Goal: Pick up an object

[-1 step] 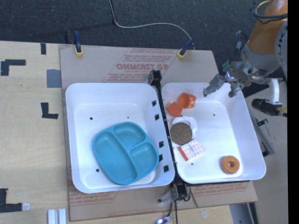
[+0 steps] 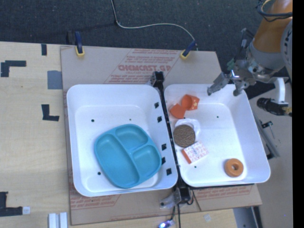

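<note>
The arm (image 2: 273,27) enters from the right, its orange band high at the frame's upper right corner, and its pincer (image 2: 225,85) hangs over the far rim of the right bin (image 2: 247,127), near that bin's far right corner. The two grey fingers are spread apart with nothing between them, so the pincer is released and carries nothing.

Inside the right bin lie four things. An orange cup (image 2: 185,105) lies tipped on its side close to the divider between the bins, in the far left part. Just in front of it sits a brown round cookie (image 2: 184,135) on a white wrapper. Touching that wrapper's near edge is a small red-and-white packet (image 2: 195,153). A small orange doughnut-shaped ring (image 2: 233,167) rests well apart from these, near the bin's front right corner. All four sit well away from the pincer.

The left bin (image 2: 80,108) holds a blue divided plate (image 2: 127,154) with three compartments, lying in the near half, turned at an angle.

Both bins rest on a brown board (image 2: 137,65) clamped to the desk (image 2: 28,127) by two blue-and-yellow clamps (image 2: 79,46) at its far edge. A thin cable (image 2: 142,25) curves across the dark floor beyond.
</note>
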Controlling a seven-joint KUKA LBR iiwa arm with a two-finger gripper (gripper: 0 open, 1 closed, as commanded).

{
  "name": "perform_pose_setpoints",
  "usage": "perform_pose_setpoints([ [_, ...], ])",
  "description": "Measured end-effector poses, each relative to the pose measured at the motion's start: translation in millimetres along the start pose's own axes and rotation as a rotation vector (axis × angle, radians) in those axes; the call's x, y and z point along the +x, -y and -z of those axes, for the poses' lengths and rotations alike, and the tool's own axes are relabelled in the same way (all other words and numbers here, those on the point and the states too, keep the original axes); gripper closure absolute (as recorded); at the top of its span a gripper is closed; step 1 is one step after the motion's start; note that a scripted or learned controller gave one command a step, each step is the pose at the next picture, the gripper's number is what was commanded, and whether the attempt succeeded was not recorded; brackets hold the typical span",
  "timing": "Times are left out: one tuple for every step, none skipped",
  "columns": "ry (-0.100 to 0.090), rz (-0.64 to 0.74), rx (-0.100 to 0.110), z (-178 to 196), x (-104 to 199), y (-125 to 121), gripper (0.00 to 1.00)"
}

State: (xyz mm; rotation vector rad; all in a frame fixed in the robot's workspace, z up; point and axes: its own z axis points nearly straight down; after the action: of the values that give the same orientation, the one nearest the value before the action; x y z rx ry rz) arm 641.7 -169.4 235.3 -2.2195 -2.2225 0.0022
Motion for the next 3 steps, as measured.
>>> perform_pose_setpoints([
  [0.000, -0.001, 0.005, -59.8, -3.6, 8.5, 0.00],
  [0.000, -0.001, 0.005, -104.8, -4.6, 13.5, 0.00],
  [0.002, 0.001, -0.002, -152.7, -3.9, 13.4, 0.00],
])
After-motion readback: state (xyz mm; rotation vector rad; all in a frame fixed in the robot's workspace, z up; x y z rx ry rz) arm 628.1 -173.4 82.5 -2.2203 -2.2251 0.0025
